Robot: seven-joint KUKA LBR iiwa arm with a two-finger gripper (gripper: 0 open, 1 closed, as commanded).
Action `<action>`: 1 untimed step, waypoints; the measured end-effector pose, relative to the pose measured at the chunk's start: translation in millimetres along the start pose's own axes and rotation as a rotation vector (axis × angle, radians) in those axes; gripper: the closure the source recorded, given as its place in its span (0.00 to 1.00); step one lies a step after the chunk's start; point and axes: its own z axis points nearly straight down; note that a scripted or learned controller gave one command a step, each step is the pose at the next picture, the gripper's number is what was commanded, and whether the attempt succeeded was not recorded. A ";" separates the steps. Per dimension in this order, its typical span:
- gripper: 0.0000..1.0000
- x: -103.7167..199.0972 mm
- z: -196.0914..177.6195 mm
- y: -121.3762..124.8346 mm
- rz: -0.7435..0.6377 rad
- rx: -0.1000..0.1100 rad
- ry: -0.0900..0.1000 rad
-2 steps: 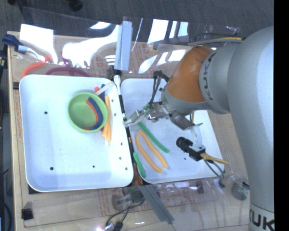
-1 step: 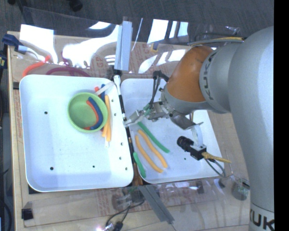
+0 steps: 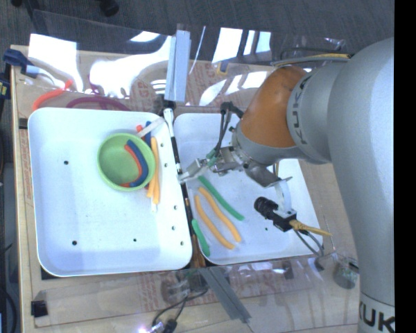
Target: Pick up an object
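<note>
As I look down on the desk (image 3: 90,300), two white bins sit side by side. The grey arm (image 3: 360,116) with its orange band reaches in from the right of the frame. Its pincer (image 3: 193,169) sits low over the left edge of the right bin (image 3: 201,130), close to the wall between the bins. I cannot tell how far the pincer is open, nor whether it has hold of anything. Just below it, near centre frame, two orange sticks (image 3: 218,222) and a green stick (image 3: 223,200) lie on the right bin's floor. In the left bin (image 3: 76,214), a green bowl (image 3: 121,164) holds red and blue pieces, and another orange stick (image 3: 154,179) lies just beside its right rim.
</note>
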 end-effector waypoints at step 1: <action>0.00 0.0 -0.1 0.2 -0.006 0.000 -0.001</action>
